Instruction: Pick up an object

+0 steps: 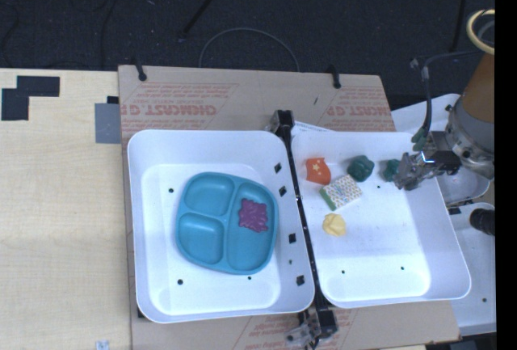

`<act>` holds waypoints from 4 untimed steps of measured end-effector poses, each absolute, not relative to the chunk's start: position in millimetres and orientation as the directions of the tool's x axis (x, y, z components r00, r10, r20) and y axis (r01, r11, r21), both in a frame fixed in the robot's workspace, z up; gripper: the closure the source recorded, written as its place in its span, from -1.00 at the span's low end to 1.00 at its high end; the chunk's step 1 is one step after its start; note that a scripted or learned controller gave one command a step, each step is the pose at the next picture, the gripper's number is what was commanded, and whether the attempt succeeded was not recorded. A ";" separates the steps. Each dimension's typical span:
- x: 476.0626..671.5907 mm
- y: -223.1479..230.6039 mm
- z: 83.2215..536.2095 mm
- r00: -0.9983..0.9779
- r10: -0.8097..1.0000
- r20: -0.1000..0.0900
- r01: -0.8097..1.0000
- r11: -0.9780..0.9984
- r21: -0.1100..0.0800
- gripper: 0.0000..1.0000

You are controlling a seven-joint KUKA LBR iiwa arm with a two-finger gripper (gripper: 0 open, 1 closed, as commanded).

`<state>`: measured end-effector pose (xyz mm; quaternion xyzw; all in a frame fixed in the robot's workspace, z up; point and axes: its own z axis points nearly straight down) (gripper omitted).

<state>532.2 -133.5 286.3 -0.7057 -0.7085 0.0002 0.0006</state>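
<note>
Here, two shallow white bins are seen side by side on a cardboard sheet [242, 102]. In the left bin [153, 219] a blue divided tray [212, 227] is set, and a purple bunch of grapes [254, 216] lies in the tray's compartment at about three o'clock.

In the right bin [388, 259] several small objects are gathered toward twelve o'clock. An orange-red piece [317, 170] is placed at about eleven o'clock of the bin, near the divider. A checkered block [342, 192] with a green edge lies just beside it, at its five o'clock. A yellow piece [334, 225] is found at six o'clock of the block, apart from it. A dark green object [360, 169] rests at two o'clock of the block, close to it.

The gripper [410, 170] is positioned at the bin's right wall, at about two o'clock of the bin, with the grey wrist [468, 138] behind it. A second teal-green object [391, 170] sits right against the fingertips on their nine o'clock side; whether it is clasped cannot be told, nor can the spread of the jaws be made out.
</note>
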 end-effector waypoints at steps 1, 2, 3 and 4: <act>539.1 -79.6 266.1 -0.004 1.000 0.002 1.000 0.004 -0.004 1.00; 536.8 -26.4 254.2 -0.004 1.000 0.002 1.000 0.004 -0.005 1.00; 553.7 25.4 239.9 -0.004 1.000 0.001 1.000 0.004 -0.004 1.00; 557.1 84.5 228.4 -0.004 1.000 0.001 1.000 0.004 -0.005 1.00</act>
